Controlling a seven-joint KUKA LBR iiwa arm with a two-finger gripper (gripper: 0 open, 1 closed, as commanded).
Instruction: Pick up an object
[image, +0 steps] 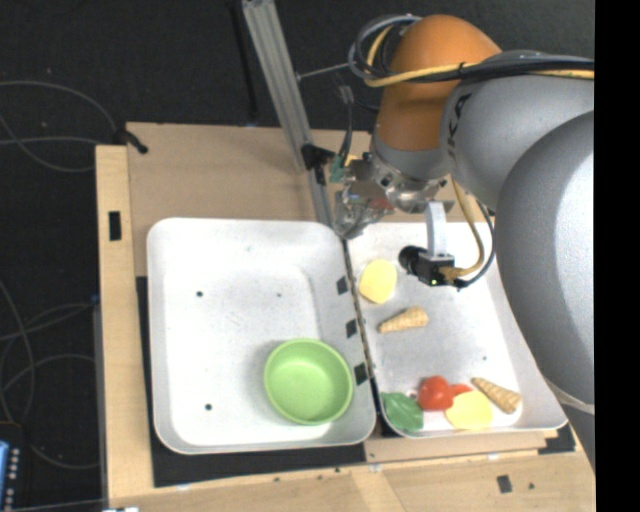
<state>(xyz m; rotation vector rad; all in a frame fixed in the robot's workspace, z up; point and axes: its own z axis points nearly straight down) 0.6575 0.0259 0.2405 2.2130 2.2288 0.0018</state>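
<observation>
So the arm's parked over the back edge of the bins with the pincer (362, 208) hanging right above the divider where the left bin (175, 300) and right bin (500, 340) meet. Honestly can't tell if it's spread or closed, the wrist hardware blocks that bit, and I don't see anything in it.

Nearest candidate is the pale yellow round piece (378, 281), sitting in the right bin just beside the divider, a little toward the front from the pincer. Right below that is a small tan cone (404, 320) lying on its side. The rest is crowded in the front corner: a green piece (402, 410), a red piece (435, 392), another yellow piece (470, 410) and a second cone (497, 394), all touching or nearly so. The left bin has a green bowl (308, 380) near its front.

If it were me I'd go for the yellow round one or the lone cone, since they've got free space around them. Watch the divider wall on the yellow one: come down with the grip line running along the wall, not across it. For the cone, close across its narrow width. I'd skip the corner pile, too easy to nudge things.
</observation>
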